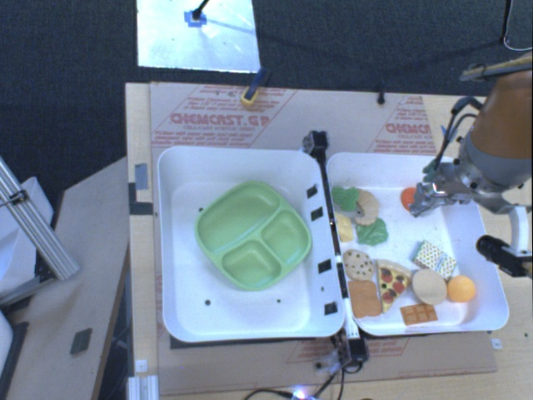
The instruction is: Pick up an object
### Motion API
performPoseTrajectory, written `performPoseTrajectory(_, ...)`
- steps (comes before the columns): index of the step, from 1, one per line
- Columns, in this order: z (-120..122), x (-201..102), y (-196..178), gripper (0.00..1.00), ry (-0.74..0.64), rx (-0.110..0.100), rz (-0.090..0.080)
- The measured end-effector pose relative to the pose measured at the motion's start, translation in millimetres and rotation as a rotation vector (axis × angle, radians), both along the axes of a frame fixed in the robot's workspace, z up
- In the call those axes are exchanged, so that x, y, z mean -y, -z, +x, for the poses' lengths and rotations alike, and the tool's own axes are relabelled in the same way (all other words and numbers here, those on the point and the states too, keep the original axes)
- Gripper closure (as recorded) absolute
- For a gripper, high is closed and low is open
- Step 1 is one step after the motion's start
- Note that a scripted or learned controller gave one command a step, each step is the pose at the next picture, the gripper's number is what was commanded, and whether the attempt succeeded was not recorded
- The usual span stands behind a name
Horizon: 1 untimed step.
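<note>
Worktop: pale wood, its top showing as a clear sheet printed with red lettering. Two shallow white bins are sitting on it side by side, touching along a black clip-lined seam. The left bin is carrying a green divided tray; the right bin is carrying a scatter of toy food (pizza slice, cookie, orange ball among them). A small yellow-and-blue object is lying at the worktop's far edge, just beyond the left bin. A black cable is trailing off the near edge below the seam.
</note>
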<state>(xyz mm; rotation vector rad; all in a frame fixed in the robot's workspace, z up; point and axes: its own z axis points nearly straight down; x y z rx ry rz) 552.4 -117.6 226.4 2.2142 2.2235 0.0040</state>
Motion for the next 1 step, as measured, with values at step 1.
performPoseTrajectory(1,-9.7,-40.7,5.0,1.0,-0.001,-0.003,0.001)
